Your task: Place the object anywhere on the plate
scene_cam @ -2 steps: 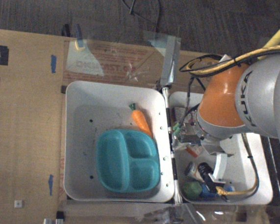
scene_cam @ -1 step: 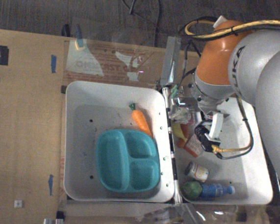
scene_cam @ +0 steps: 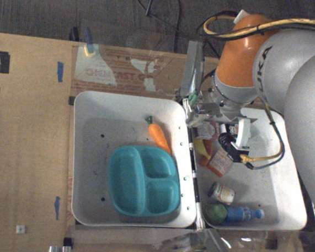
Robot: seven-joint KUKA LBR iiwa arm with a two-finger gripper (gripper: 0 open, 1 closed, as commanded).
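Arm: grey KUKA arm with an orange band [scene_cam: 240, 47] fills the upper right, closest to the lens, reaching down over the right bin's upper left corner.
Gripper: two-finger gripper [scene_cam: 202, 121] sits low at the wall between the bins, above a cluster of items; whether it is parted or closed, I cannot tell, and nothing can be made out in its grasp.
Plate: teal plastic plate with three compartments [scene_cam: 141, 181] lies in the lower middle of the left shallow white bin [scene_cam: 89, 144].
Carrot: orange toy carrot with a green tip [scene_cam: 158, 136] lies in the left bin, just beside the plate's upper right rim, tilted.
Right bin: right shallow white bin [scene_cam: 284, 190] holds a red-and-white packet [scene_cam: 219, 163], a yellow item [scene_cam: 202, 149], a small jar [scene_cam: 223, 193], a green round object [scene_cam: 215, 212] and a blue bottle [scene_cam: 244, 214] lying flat.
Bench: tan surface [scene_cam: 23, 137] with blue tape marks.
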